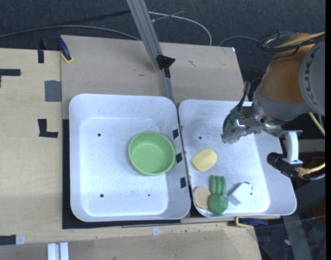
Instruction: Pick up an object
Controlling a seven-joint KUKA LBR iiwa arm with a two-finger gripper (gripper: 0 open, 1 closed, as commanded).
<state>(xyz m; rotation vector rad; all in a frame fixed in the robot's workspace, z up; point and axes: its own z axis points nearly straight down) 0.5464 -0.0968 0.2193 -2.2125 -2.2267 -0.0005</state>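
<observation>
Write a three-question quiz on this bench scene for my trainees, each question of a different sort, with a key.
1. True or false: the green bowl sits in the left bin.
2. Which lies nearest the gripper? A) green bowl B) yellow piece C) grey block
3. Fill in: the green toy lies in the ____ bin, near its front edge.

Key: 1 true; 2 B; 3 right.

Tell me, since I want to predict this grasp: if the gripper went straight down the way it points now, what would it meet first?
Probably the bare floor of the right bin. The gripper hangs up and right of the yellow object, apart from it, though depth is unclear in this slanted view.
</observation>
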